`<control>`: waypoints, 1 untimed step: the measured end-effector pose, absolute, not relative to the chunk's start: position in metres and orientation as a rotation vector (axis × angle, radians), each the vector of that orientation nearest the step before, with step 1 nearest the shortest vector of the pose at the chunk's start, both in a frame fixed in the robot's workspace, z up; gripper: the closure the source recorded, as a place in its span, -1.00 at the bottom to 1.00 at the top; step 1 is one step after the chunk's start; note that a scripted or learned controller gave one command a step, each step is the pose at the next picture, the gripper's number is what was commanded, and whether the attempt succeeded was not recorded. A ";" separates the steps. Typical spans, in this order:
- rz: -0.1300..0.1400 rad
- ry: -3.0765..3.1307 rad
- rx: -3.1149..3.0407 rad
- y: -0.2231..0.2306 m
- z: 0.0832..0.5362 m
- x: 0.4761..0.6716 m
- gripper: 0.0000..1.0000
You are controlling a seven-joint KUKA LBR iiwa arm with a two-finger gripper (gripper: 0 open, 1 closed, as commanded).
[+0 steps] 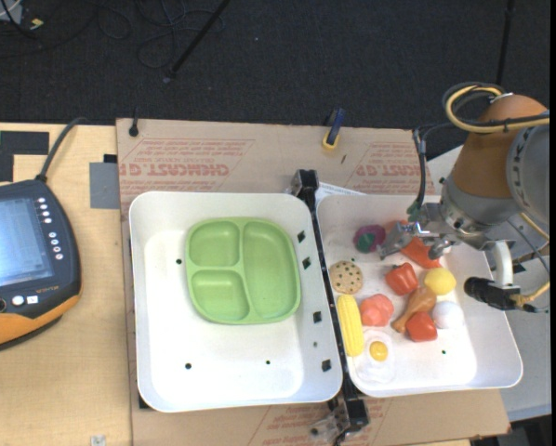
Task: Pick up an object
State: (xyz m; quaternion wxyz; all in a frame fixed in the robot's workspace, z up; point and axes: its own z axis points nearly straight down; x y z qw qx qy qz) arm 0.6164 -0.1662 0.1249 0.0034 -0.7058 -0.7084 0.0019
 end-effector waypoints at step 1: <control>0.005 -2.225 -2.210 -0.161 0.085 0.616 -1.00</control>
